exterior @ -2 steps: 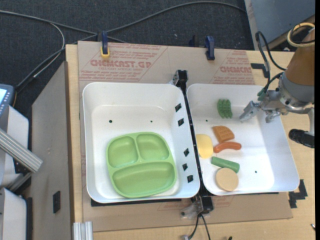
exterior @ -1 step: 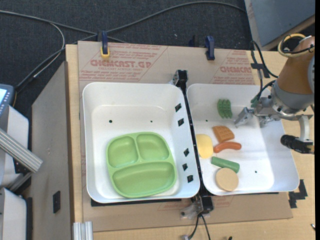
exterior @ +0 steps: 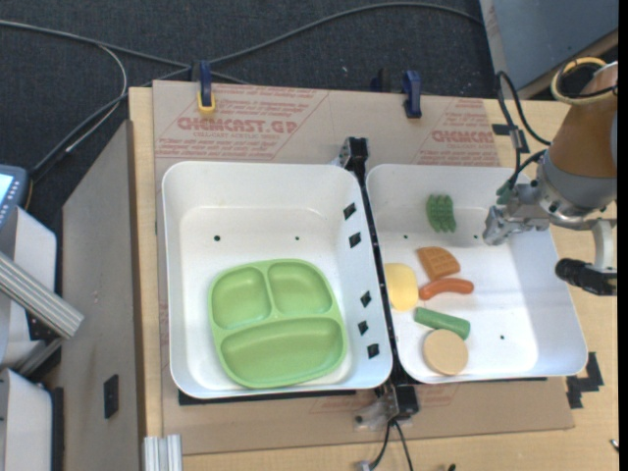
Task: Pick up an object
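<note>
The right bin (exterior: 549, 292) holds several toy foods: a dark green ridged piece (exterior: 441, 212), an orange waffle-like piece (exterior: 438, 261), a red-orange sausage (exterior: 447, 287), a yellow rounded piece (exterior: 400, 286), a green stick (exterior: 442, 321) and a tan disc (exterior: 445, 352). My gripper (exterior: 497, 229) hangs low over the right bin's far right part, just right of the dark green piece. Nothing shows between its tips. The arm's orange band (exterior: 589, 126) rises above it.
The left bin (exterior: 186, 253) holds a light green divided tray (exterior: 278, 322). A black divider with clips (exterior: 365, 263) runs between the bins. Two clamps (exterior: 205, 86) (exterior: 412, 94) grip the cardboard's far edge. Cables trail across the dark floor behind.
</note>
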Robot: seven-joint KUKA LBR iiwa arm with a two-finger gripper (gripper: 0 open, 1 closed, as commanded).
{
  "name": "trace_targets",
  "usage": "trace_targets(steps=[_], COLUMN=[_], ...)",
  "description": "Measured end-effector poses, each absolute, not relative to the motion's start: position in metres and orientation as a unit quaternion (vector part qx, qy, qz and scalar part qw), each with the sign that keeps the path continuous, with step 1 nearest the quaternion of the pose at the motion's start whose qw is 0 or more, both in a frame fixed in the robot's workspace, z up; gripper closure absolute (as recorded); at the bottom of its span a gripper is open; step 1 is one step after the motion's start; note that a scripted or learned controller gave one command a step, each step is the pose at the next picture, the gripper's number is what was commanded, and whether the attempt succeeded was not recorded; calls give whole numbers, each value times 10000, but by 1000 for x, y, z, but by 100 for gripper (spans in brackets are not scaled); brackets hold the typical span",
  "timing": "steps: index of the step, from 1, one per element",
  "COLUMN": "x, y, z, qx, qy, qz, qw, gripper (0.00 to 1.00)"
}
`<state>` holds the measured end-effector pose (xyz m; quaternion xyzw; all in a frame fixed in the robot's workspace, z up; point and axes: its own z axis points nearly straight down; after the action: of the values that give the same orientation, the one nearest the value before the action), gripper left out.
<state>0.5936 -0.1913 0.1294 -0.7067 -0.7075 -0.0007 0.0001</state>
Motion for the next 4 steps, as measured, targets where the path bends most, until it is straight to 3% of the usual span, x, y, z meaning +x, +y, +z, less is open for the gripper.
trace_targets(steps=[3,4], x=[591,596], y=[-203,-159], z=[290,290], qx=[-7065,-7059], qy=[-7078,-7083], qz=[-17,-2], qw=[-32,3], gripper=[100,100])
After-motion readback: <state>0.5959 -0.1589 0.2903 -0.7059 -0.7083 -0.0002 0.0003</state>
